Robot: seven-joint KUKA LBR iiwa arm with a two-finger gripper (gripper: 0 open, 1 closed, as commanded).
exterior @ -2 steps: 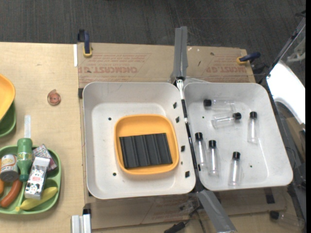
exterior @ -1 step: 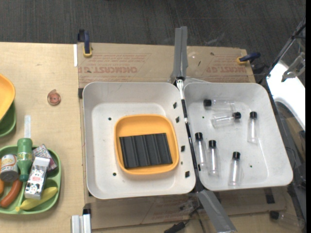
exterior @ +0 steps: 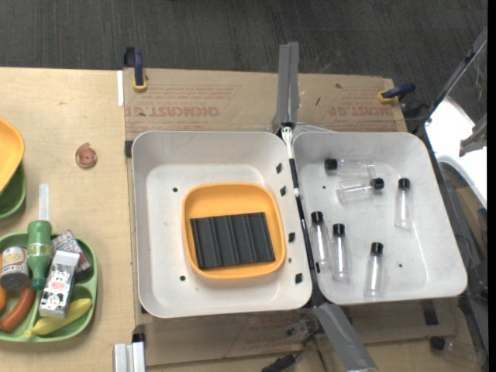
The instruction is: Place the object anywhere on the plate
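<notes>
In the camera view, two shallow white bins sit side by side on a sheet of brown cardboard (exterior: pixel 232 107), which is clamped at its far corners by a blue clamp (exterior: pixel 136 68) and another clamp (exterior: pixel 395 93). The left bin (exterior: pixel 155 169) holds the orange plate (exterior: pixel 232 196), roughly centred on the bin floor, and a dark ribbed rectangular pad (exterior: pixel 232 239) lies across the plate's middle. The right bin (exterior: pixel 434 231) holds six clear vials with black caps, all lying on the bin floor and well apart from the plate. One vial (exterior: pixel 350 166) lies crosswise near the far wall, with a second vial (exterior: pixel 360 189) just beside it and angled the other way. A third vial (exterior: pixel 403 204) lies lengthwise toward the right wall. A fourth vial (exterior: pixel 318 239) lies close along the left wall, a fifth vial (exterior: pixel 339 253) is just right of it, and a sixth vial (exterior: pixel 374 270) lies nearer the front. A grey metal post (exterior: pixel 288 84) stands at the far end of the seam between the bins. On the wooden table (exterior: pixel 77 99) to the left are a green tray (exterior: pixel 85 301) of toy food, a yellow bowl (exterior: pixel 8 157) cut by the frame edge, and a small pink object (exterior: pixel 87 156). Whether the gripper is open or closed cannot be told here.
</notes>
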